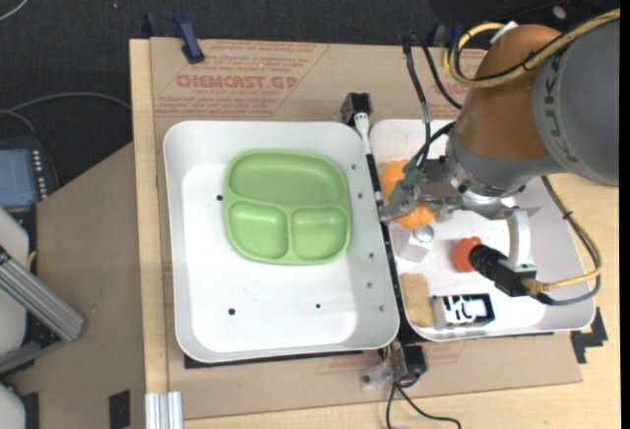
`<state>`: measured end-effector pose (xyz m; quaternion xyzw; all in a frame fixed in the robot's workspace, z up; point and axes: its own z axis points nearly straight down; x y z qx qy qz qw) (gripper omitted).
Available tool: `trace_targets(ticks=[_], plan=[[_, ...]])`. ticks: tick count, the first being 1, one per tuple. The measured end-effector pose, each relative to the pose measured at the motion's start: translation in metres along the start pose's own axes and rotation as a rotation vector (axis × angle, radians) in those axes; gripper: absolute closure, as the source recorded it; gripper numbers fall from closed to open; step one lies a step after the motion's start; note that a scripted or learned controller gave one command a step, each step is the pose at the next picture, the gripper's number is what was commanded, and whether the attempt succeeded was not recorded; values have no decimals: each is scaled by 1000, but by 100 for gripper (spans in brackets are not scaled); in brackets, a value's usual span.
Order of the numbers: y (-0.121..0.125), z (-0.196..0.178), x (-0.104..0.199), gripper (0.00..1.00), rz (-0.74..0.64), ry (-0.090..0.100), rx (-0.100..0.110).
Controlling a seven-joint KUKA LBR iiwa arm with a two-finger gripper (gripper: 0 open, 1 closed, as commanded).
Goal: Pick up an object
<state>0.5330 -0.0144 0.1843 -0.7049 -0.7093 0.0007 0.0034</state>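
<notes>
My gripper (406,201) reaches down into the left part of the right bin (551,220), close to the wall between the two bins. An orange object (393,175) lies just behind it, and another orange patch (420,216) shows right at its tip. The gripper hides whether these are one thing, and whether anything sits inside it. A small red-orange object (464,253) lies a little to the right. The arm covers much of this bin.
The left bin (197,289) holds a green divided plate (288,206) in its upper half. In the right bin's front lie a tan block (415,297), a black-and-white item (466,309) and a small grey piece (422,236).
</notes>
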Motion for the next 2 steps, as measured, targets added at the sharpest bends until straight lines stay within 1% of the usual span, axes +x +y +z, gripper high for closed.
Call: trace_targets(ticks=[1, 2], plan=[[36, -72, -30, 100, 7, -6, -16], [-4, -131, 51, 100, 0, -3, -10]])
